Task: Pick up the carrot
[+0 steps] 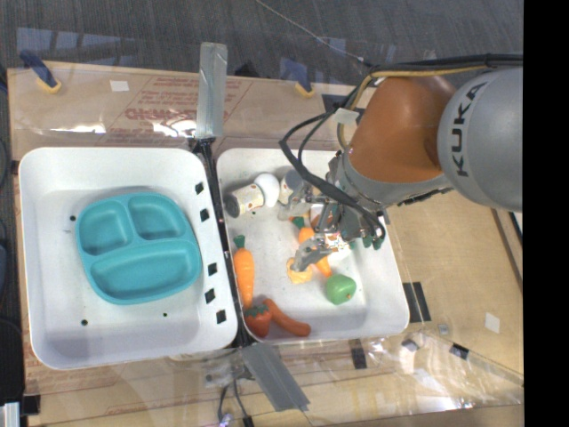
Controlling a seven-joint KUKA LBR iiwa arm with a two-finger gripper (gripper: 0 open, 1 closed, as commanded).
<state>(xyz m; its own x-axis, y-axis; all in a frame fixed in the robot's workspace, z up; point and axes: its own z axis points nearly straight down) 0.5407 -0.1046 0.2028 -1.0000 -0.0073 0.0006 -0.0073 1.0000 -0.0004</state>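
The carrot (244, 274), orange with a small green top, lies lengthwise along the left wall of the right bin (391, 283). My gripper (322, 235) hangs low over the middle of that bin, to the right of the carrot and apart from it. It sits above a cluster of small orange and yellow toy pieces (305, 265), and cables and the wrist hide part of it.
A red pepper (277, 319) lies just below the carrot at the bin's front. A green toy (340, 288) sits right of centre, and a white bottle-like item (252, 195) lies at the back left. The left bin (44, 327) holds a teal divided plate (138, 245).
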